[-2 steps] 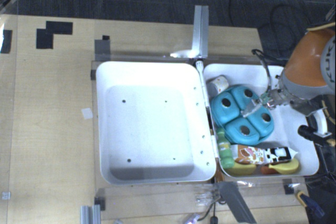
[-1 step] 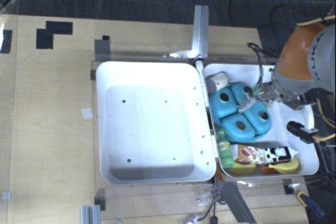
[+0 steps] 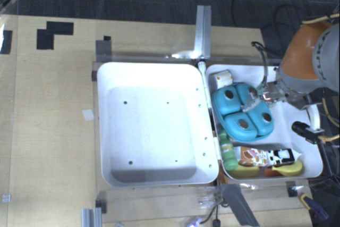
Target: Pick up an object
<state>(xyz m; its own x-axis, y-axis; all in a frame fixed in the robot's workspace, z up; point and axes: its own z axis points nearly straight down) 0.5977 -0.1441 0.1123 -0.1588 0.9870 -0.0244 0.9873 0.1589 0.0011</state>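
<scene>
You've got the arm coming in from the right with that glossy orange band, and its jaws are down over the right bin, right at the top edge of the blue stuff; honestly can't tell if they're apart or together from here. Under them sit smooth, rounded teal plastic pieces with dark holes in them, bunched in the bin's middle. A small white cylinder lies by the back left corner. Along the front wall there's a printed packet, a yellow banana-shaped thing and a green bottle. The left bin is matte white with rounded corners, on the pale wood-grain surface.
</scene>
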